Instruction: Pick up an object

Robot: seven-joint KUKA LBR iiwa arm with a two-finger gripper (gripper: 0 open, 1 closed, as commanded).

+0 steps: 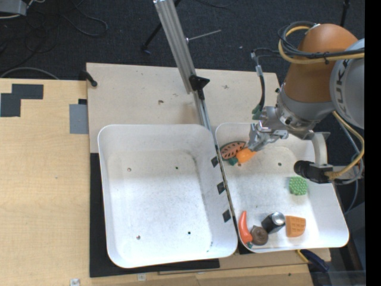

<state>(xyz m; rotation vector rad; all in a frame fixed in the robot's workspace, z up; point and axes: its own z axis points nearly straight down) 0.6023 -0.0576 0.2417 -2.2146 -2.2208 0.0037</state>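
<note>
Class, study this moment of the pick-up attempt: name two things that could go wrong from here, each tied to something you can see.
1. The tool sits right beside the small orange piece, which touches the brown oval ridged object; closing might nudge or catch both.
2. Both lie near the right white bin's inner wall, so one could be pushed against the wall and slip the grasp.

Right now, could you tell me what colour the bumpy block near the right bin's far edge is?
Green; the block shows best in the camera view.
</note>
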